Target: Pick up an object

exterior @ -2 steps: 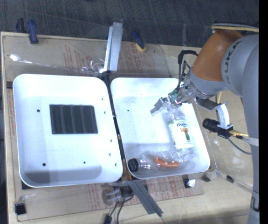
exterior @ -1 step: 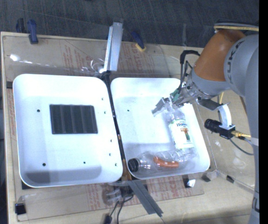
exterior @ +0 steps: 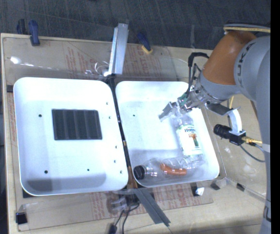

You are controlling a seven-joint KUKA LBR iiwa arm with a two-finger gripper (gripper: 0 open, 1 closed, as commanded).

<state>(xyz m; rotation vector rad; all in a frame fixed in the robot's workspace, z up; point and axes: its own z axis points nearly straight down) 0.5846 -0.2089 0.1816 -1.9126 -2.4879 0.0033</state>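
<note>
The grey two-finger hand [exterior: 177,107], fingers apart and holding nothing, hovers in the right white bin [exterior: 144,94] just above the clear plastic bottle's [exterior: 189,136] upper end; its long axis runs away toward the near wall.

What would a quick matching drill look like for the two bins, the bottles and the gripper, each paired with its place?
Things:
1. Dark panel
2. Labelled bottle
3. Black-capped bottle
4. Gripper

Places:
A. Lying along the right bin's near wall
B. Over the right bin's upper middle, by the labelled bottle's top
C. Flat in the left bin
D. Lying by the right bin's right wall

Pairs: 1-C, 2-D, 3-A, 4-B
</note>
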